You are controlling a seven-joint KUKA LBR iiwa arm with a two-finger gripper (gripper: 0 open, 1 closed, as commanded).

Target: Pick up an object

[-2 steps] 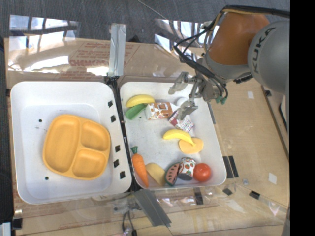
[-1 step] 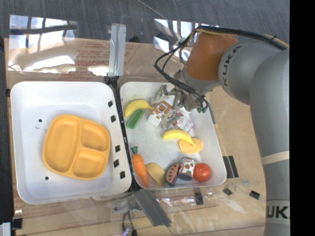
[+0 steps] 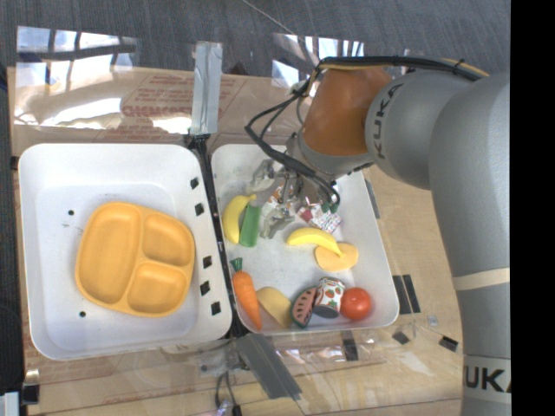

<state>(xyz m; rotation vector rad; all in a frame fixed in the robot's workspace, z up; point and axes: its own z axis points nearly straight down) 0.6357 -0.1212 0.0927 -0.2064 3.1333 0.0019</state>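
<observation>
Cardboard-covered bench on dark carpet, two white bins side by side; you've got the gripper (image 3: 290, 199) low in the upper middle of the right bin (image 3: 378, 243), hanging under the orange wrist band (image 3: 342, 111). Whether it's spread or pinched you can't tell from this slant, and nothing is visibly caught in it, so count the pick as not yet done: approach made, grasp and lift left. Nearest things: a red-and-white packet (image 3: 323, 221) just right of the tool, a yellow banana (image 3: 305, 237) just below it, a green piece (image 3: 250, 224) and a yellow piece (image 3: 233, 218) to its left. Likely target is one of these, unclear which. Further down frame: orange wedge (image 3: 340, 256), carrot (image 3: 245, 295), watermelon slice (image 3: 303, 307), tomato (image 3: 355, 303). Left bin (image 3: 43, 172) holds a yellow divided tray (image 3: 134, 258).
</observation>
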